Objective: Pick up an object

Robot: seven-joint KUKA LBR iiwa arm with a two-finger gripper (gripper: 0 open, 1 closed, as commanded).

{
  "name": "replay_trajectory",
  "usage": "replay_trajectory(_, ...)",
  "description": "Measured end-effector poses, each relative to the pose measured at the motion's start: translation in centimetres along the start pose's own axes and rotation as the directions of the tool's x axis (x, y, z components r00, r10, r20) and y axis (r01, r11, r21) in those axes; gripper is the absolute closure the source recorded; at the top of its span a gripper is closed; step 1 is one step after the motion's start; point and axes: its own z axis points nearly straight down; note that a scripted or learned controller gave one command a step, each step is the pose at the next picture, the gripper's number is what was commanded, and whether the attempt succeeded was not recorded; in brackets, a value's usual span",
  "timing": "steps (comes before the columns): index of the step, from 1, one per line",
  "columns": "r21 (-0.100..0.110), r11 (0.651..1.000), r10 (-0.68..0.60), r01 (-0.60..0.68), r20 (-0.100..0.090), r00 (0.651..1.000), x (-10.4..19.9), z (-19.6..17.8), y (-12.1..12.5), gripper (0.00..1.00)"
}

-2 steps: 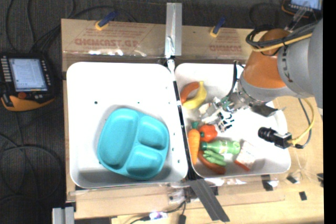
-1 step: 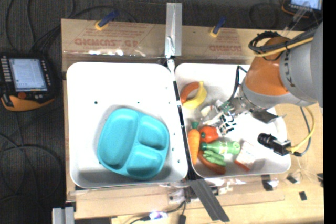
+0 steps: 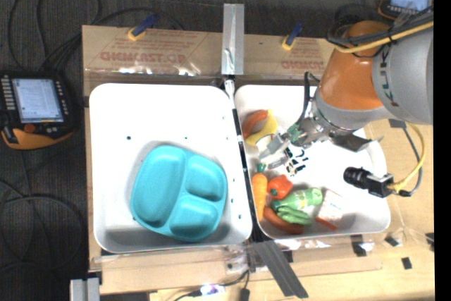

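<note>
Reaching in over the right-hand shallow white bin (image 3: pixel 366 218), the grey arm with its orange band (image 3: pixel 356 77) brings its two-finger gripper (image 3: pixel 278 149) low among the toy food heaped against that bin's inner wall, which suggests the program is aiming at the nearest cluster and not at a lone item. Whether the gripper is spread, clenched or grasping anything I cannot tell; the metal parts blur together against the white floor. Just above the gripper sits a rounded orange-and-yellow toy fruit (image 3: pixel 257 125), apparently touching or nearly touching it, and it seems the likeliest thing to be picked. Below the gripper lie a slim orange carrot (image 3: pixel 259 192), a small red-orange pepper-like piece (image 3: pixel 280 187) and a leafy green plastic vegetable (image 3: pixel 299 201), crowded so tightly that a grasp there could catch two at once. Well beyond the dividing wall from the gripper, the left-hand white bin (image 3: pixel 113 109) holds a turquoise three-compartment plastic plate (image 3: pixel 180 192), resting flat and apart from the action.
</note>
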Motion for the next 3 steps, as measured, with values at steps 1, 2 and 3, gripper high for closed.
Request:
replay_trajectory(1,-0.001,0.994,-0.106,0.106,0.003,0.994,-2.0,-12.3,1.8,1.00)
replay_trajectory(2,0.001,0.999,-0.036,0.036,0.002,0.999,0.9,-4.6,9.1,1.00)
replay_trajectory(3,0.000,0.974,0.228,-0.228,0.005,0.974,1.2,-10.9,13.4,1.00)
